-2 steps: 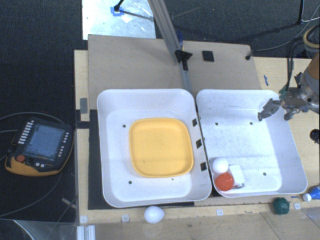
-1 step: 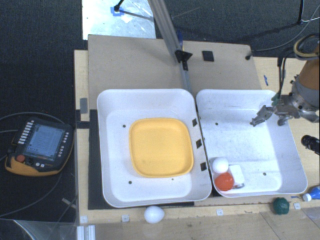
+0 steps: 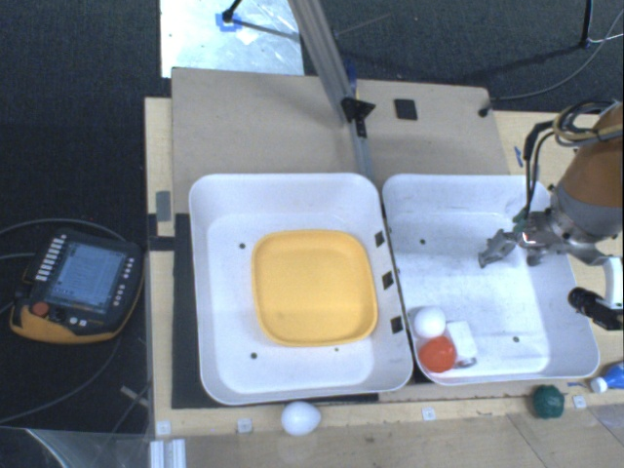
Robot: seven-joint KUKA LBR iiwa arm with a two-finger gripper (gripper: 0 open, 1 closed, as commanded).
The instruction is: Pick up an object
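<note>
A white ball (image 3: 428,321), an orange-red ball (image 3: 437,355) and a small white block (image 3: 460,340) huddle in the near-left corner of the right bin (image 3: 458,203). A square yellow plate (image 3: 315,286) lies flat in the left bin (image 3: 219,261). My gripper (image 3: 511,250) hangs over the right half of the right bin, well up and to the right of the cluster. It is open with nothing between its fingers (image 3: 490,252).
A white egg-shaped object (image 3: 300,417) lies on the bench in front of the left bin. A green ball (image 3: 548,401) and a blue item (image 3: 609,379) sit past the right bin's near-right corner. A teach pendant (image 3: 73,286) rests on the floor at left.
</note>
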